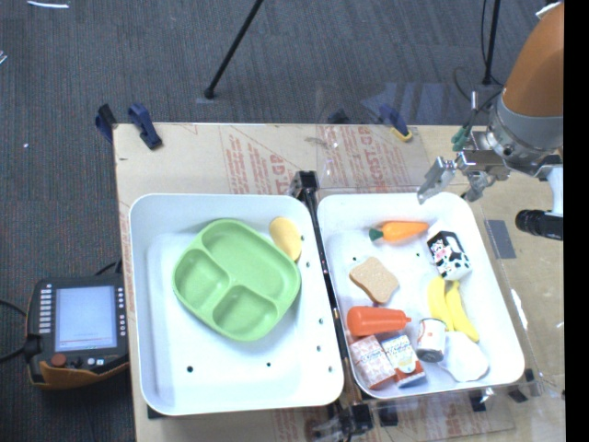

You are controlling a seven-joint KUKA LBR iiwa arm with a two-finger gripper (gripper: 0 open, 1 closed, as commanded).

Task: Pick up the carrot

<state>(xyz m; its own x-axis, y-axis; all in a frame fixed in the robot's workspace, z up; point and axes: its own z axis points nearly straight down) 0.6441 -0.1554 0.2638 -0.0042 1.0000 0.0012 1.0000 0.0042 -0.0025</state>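
Note:
The carrot [403, 231] is orange with a green stem end pointing left, and it lies flat near the far wall of the right bin [333, 247]. My gripper [456, 184] hovers above that bin's far right corner, up and to the right of the carrot and apart from it. Its two fingers [433, 180] are spread open with nothing between them.
The right bin also holds a bread slice [374, 280], a small milk carton [448, 253], bananas [451, 307], an orange sausage-like piece [375, 320], red packets [386, 357], a can [430, 339] and a white lump [465, 362]. The left bin holds a green divided plate [237, 279] and a yellow piece [286, 238].

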